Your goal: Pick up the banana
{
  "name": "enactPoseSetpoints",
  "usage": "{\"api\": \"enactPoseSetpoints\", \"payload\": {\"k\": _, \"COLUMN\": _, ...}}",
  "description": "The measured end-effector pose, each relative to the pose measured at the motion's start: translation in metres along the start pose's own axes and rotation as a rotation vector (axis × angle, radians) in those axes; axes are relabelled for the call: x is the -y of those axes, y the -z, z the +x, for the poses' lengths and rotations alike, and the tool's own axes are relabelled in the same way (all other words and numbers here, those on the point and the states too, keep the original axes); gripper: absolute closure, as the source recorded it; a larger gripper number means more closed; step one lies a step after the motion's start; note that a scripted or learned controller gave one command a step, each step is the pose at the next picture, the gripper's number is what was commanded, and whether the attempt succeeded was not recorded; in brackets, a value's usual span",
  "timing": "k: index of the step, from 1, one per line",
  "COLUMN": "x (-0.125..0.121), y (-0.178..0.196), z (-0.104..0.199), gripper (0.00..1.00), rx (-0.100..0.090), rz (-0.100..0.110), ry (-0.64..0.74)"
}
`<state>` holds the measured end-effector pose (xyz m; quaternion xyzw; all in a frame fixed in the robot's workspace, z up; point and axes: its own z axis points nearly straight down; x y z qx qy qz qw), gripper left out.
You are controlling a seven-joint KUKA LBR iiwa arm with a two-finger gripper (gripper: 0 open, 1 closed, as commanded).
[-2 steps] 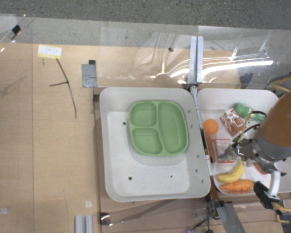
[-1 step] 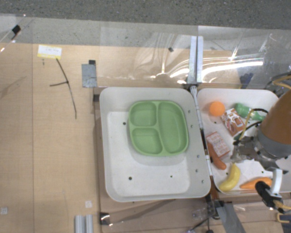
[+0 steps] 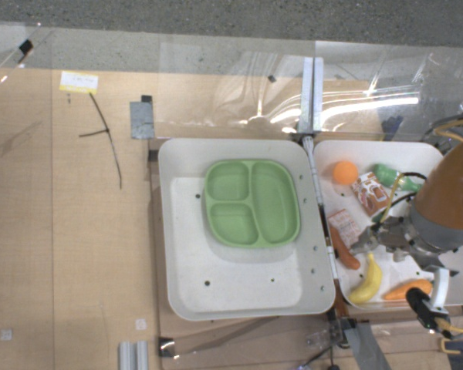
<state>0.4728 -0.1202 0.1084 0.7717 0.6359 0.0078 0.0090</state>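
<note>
Lying near the front edge of the right bin [image 3: 440,154], the one banana [image 3: 368,282] rests on the white floor, curved and yellow, just beside one orange carrot [image 3: 407,290] on its right and one reddish sausage [image 3: 345,251] on its upper left. The claw [image 3: 389,237] hangs above and a little right of the banana, apart from it — whether it stands apart or together cannot be told. Farther back in that bin are one orange ball [image 3: 344,173], one green item [image 3: 388,175] and two printed packets [image 3: 370,193], [image 3: 342,223]. Two bins sit side by side on the table [image 3: 62,230]; the left bin [image 3: 177,284] holds one green tray [image 3: 253,203] with three compartments.
</note>
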Motion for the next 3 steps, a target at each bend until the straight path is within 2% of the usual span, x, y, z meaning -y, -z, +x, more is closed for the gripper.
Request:
{"api": "enactPoseSetpoints", "payload": {"k": 1, "x": 0.017, "y": -0.018, "z": 0.008, "gripper": 0.0, "rx": 0.001, "rz": 0.021, "ry": -0.018}}
{"api": "enactPoseSetpoints", "payload": {"k": 2, "x": 0.014, "y": -0.006, "z": 0.007, "gripper": 1.0, "rx": 0.001, "rz": 0.016, "ry": -0.017}}
{"api": "enactPoseSetpoints", "payload": {"k": 3, "x": 0.024, "y": 0.084, "z": 0.064, "gripper": 1.0, "rx": -0.002, "rz": 0.017, "ry": 0.21}}
